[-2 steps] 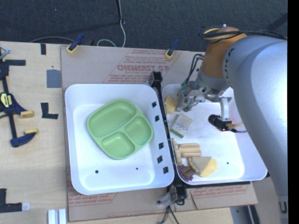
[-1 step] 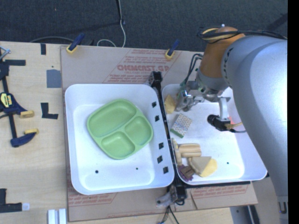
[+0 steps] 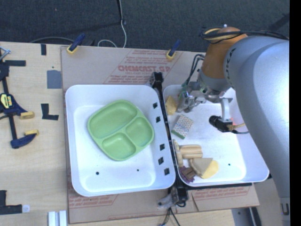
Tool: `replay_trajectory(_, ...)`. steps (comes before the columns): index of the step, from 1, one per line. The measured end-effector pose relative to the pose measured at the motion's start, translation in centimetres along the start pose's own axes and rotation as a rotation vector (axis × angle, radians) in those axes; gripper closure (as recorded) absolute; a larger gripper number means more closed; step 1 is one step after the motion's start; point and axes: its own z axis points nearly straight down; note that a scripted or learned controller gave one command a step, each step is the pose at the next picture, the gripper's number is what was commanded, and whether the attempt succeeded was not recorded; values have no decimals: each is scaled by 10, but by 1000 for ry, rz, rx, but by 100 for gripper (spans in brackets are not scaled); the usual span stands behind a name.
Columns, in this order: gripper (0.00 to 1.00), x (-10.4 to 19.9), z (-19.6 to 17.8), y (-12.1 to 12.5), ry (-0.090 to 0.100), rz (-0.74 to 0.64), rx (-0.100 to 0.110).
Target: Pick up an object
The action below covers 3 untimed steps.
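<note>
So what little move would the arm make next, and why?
Probably a short drop straight down: the gripper hangs in the right bin close to a small yellowish piece by the divider, its nearest object. Whether it already touches it, I cannot tell.

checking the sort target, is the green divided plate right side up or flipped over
Right side up. The green divided plate lies flat in the left bin, its three hollow compartments facing the camera, with nothing in them.
</note>
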Motion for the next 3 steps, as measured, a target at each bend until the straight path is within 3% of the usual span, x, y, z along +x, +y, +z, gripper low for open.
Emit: replay_trajectory(3,0,2,0,0,-4,1,-2)
